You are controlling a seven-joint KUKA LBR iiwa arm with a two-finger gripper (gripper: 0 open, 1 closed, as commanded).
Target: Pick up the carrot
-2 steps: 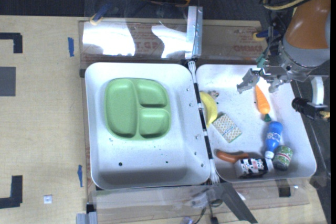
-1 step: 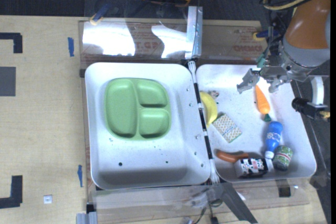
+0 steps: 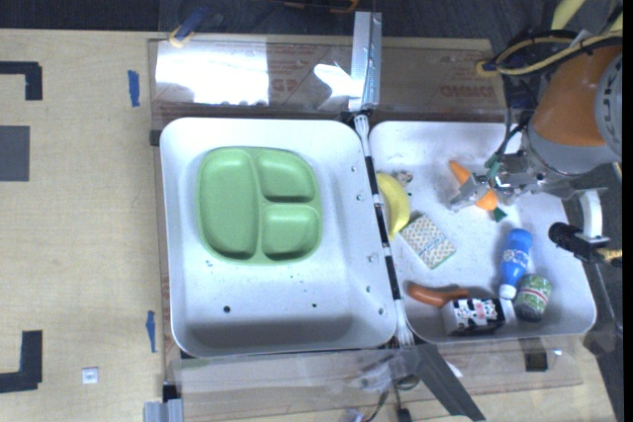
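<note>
In the right bin [image 3: 584, 306], upper middle | carrot [image 3: 461, 173] lying slanted, small, orange, green end by end effector [image 3: 483, 191] | end effector hovering at carrot's lower right end, touching or apart unclear, finger state impossible to tell | banana [image 3: 395, 200] lying near, leftward | green plate [image 3: 259, 203] sitting in left bin [image 3: 178, 242]

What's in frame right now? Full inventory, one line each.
bins: 2, white, side by side on bench
plate: 1, green, divided, left bin
carrot: 1, orange, right bin, at the gripper
banana: 1, yellow, right bin, left edge
packet: 1, patterned, beside banana
bottle: 1, blue, white cap, right bin
can: 1, green, near bottle
sausage: 1, reddish, front of right bin
carton: 1, black-white, front
arm: 1, grey, orange band
gripper: 1, over carrot
</note>
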